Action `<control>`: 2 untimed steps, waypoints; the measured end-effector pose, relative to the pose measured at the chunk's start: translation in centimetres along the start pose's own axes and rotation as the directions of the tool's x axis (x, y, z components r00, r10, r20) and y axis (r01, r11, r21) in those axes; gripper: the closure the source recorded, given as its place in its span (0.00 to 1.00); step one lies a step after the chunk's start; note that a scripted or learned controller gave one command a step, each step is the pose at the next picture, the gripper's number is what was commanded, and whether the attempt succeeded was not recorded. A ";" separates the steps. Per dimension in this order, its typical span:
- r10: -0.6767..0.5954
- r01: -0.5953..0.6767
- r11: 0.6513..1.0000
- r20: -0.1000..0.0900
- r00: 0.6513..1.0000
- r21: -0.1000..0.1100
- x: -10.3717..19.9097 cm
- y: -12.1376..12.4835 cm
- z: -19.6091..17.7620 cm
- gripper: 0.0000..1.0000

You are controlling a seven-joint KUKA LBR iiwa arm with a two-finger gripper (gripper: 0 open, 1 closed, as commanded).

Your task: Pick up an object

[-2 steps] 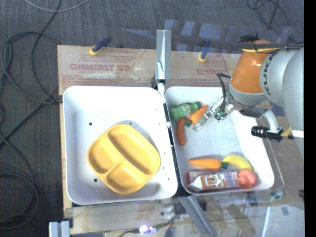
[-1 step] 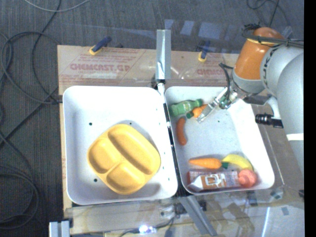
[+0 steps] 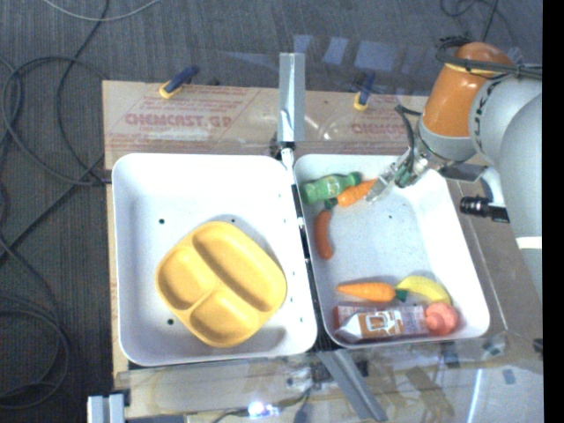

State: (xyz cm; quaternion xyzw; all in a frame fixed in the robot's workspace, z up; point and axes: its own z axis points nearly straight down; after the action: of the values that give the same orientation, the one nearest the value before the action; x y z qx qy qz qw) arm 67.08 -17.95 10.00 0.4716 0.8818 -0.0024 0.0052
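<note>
You have two white bins (image 3: 132,236), the left holding a yellow divided tray (image 3: 222,282), the right a green bottle (image 3: 330,188), two orange carrots (image 3: 356,193), a reddish-brown sausage (image 3: 323,234), a yellow banana (image 3: 423,287) and a brown-and-white carton (image 3: 381,322), red-capped.

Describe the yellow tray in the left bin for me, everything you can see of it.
The yellow tray looks like smooth, slightly glossy plastic, with rounded corners and three recessed compartments: one long section along its upper right and two smaller ones split by ridges. It lies face up, flat on the floor of the left bin, turned at an angle to the bin walls, toward the lower right part. Its compartments hold nothing. Nothing else touches it; the claw is over the right bin.
</note>
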 end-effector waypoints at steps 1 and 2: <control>0.001 -0.001 1.000 -0.007 1.000 0.008 0.1 -0.2 0.2 0.00; -0.028 0.028 0.999 -0.005 1.000 0.016 2.0 0.7 1.0 0.00</control>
State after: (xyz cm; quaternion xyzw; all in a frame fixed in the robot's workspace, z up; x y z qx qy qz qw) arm 66.55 -15.88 8.97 0.4590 0.8884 -0.0085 -0.0006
